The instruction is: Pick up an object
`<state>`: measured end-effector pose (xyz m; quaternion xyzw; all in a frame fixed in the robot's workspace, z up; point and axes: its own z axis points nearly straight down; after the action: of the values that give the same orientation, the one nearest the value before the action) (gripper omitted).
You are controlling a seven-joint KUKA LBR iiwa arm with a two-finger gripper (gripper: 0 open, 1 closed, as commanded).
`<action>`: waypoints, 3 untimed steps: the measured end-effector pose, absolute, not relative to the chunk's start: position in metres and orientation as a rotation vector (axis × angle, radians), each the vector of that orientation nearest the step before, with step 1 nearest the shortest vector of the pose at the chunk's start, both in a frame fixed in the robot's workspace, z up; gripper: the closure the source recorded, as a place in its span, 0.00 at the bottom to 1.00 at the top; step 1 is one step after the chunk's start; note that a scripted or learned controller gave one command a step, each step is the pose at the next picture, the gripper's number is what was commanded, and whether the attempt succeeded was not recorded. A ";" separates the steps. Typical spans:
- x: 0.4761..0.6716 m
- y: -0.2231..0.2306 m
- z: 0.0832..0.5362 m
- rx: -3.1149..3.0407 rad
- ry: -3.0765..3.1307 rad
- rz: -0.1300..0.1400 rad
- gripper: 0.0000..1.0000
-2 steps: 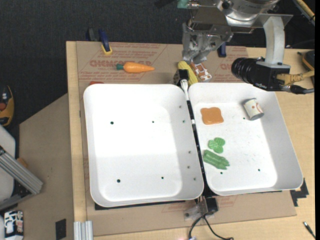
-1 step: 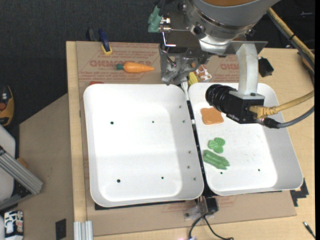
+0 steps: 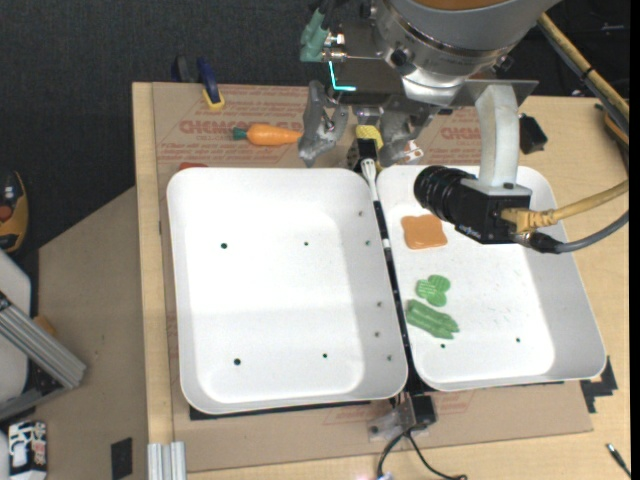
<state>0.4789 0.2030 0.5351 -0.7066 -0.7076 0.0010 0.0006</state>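
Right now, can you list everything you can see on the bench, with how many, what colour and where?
left bin: one, white, left half of the bench
right bin: one, white, beside the left bin
orange slab: one, orange, upper part of the right bin
green pieces: two, green, middle of the right bin, below the orange slab
toy carrot: one, orange with a green end, on the board behind the left bin
clamp: one, blue and yellow, back left corner of the board
black camera unit: one, black, over the right bin's upper part
arm: one, grey with an orange band, top of view
tool: one, metal, above the bins' back edge
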 end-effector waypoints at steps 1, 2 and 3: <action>0.479 0.204 0.546 -2.218 -2.225 -0.001 1.00; 0.479 0.204 0.545 -2.218 -2.224 0.000 0.00; 0.479 0.205 0.556 -2.218 -2.227 -0.006 1.00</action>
<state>0.4795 0.2045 0.5563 -0.7057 -0.7085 -0.0020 -0.0006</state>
